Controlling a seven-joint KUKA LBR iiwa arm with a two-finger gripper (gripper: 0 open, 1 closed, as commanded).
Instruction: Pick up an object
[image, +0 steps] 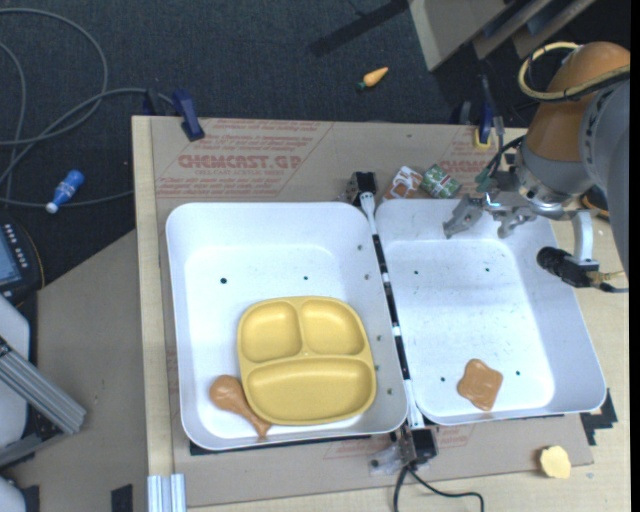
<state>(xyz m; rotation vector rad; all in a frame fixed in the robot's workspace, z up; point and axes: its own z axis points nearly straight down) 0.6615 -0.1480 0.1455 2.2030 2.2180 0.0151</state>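
My gripper (485, 222) hangs over the far edge of the right bin (560, 330), its two grey fingers spread open with nothing between them. A small brown toy piece (480, 384) lies near the front of that bin, well below the gripper. In the left bin (190, 260) sits a yellow divided plate (304, 360). A tan drumstick toy (236, 398) lies against the plate's front left corner.
Small packets (425, 182) lie on the cardboard behind the right bin, close to the gripper. A yellow chunk (553, 461) rests on the bench at front right. A blue clamp (187, 115) grips the board's far left edge. A black fitting (565, 266) juts over the right bin's right rim.
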